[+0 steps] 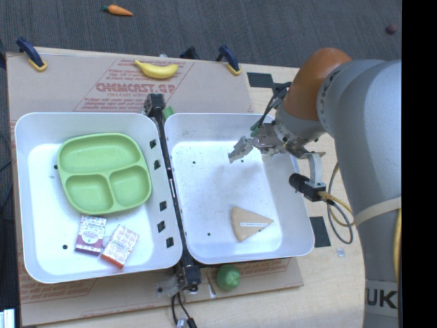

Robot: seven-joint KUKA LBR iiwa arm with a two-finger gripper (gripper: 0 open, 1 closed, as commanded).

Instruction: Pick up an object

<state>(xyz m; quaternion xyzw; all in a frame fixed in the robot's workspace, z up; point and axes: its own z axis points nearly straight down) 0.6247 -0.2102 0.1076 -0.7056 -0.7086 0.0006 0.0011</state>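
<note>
The arm [355, 115] comes in from the right, its orange band [311, 80] above the wrist, and its gripper [240, 150] hangs over the far half of the right bin [290, 234], pointing toward the bin's middle. From where I stand I cannot tell how the fingers are set; they read as one small grey tip, and nothing shows between them.

The only loose thing in that bin is a tan wedge [248, 223], lying flat on the floor close to the near-right corner. It sits well apart from the gripper, toward the near edge and slightly right of the tip, with bare white floor between them.

The left bin [27, 203] holds a green divided plate [104, 172] across its far and middle part. Toward the near edge lie two small packets side by side, a darker packet [91, 235] and a red-and-white packet [120, 244], just beside each other and just short of the plate.

Outside the bins, a yellow banana [157, 68] rests on the cardboard sheet [205, 80] at the far edge of the tabletop, and a green ball [229, 277] sits at the near edge, just below the right bin's near rim. A small carrot [119, 9] lies on the dark floor beyond the bench.
</note>
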